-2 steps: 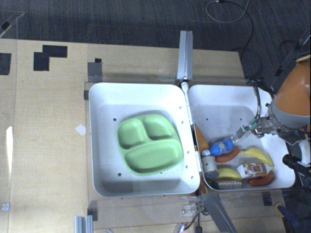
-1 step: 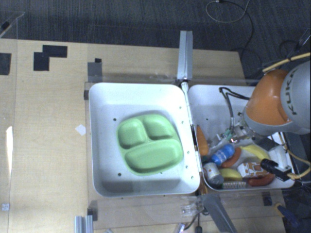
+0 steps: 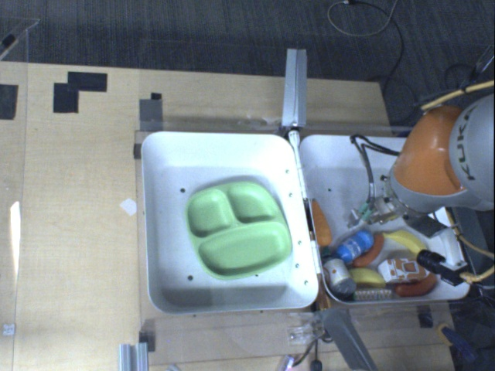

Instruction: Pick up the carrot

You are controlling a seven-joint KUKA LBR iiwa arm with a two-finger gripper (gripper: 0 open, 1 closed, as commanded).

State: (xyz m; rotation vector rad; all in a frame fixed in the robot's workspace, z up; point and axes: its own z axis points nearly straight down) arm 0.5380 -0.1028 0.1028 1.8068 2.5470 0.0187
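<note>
The carrot [image 3: 320,224] is a short orange piece lying along the left wall of the right bin [image 3: 332,161], about halfway down. My gripper [image 3: 370,212] hangs below the orange wrist band over the middle of that bin, to the right of the carrot and apart from it. It is just above the blue bottle [image 3: 353,247]. The wrist hides much of the gripper from this angle.
A green divided plate [image 3: 238,228] lies in the left bin [image 3: 166,168]. Packed into the right bin's near end are a metal can [image 3: 338,276], a banana [image 3: 407,242], a yellow piece [image 3: 370,277], a small box [image 3: 398,269] and red sausages [image 3: 415,287].
</note>
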